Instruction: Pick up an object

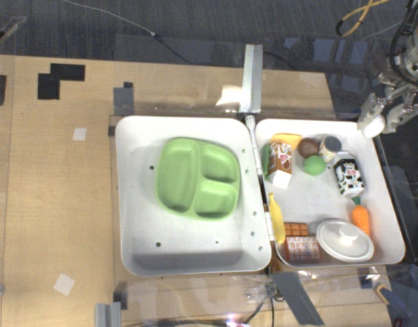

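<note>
My gripper [384,117] hangs open above the far right corner of the right bin [389,203], with nothing between its pale fingers. In that bin lie a green ball [315,165], a brown ball [308,146], a carton with a red label [280,161], a black-and-white cow-patterned box [348,176], an orange carrot [361,218], a white lidded bowl [344,240], a banana [276,218] and a brown packet [301,242]. The gripper is up and to the right of the cow-patterned box, apart from every object.
The left bin [137,182] holds a green divided plate [197,176]. A metal post [252,80] stands at the far end of the divider between the bins. Cables [372,5] hang behind the arm at top right.
</note>
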You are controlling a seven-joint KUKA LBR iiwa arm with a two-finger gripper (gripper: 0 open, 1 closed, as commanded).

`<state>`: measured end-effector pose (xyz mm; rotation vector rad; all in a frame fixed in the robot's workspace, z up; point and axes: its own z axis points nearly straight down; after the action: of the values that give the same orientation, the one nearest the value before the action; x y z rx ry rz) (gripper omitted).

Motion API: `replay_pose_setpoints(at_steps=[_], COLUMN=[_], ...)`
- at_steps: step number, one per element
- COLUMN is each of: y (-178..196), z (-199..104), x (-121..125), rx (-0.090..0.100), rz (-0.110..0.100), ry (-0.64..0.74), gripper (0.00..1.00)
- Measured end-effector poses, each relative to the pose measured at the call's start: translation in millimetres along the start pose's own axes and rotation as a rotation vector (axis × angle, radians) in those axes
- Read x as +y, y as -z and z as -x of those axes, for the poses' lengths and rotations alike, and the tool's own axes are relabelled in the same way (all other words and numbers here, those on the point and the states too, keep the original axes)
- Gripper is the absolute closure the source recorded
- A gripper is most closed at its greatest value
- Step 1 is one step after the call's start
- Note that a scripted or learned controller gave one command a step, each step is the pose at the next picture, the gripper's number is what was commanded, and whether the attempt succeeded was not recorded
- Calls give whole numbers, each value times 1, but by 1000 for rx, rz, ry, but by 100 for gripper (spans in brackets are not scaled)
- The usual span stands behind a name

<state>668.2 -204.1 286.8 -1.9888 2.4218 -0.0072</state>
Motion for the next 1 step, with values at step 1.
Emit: replay_pose_setpoints(at_steps=[1], y=[-17], z=[0], x=[-2], rx=[-1], rz=[3], ry=[413], gripper=[100])
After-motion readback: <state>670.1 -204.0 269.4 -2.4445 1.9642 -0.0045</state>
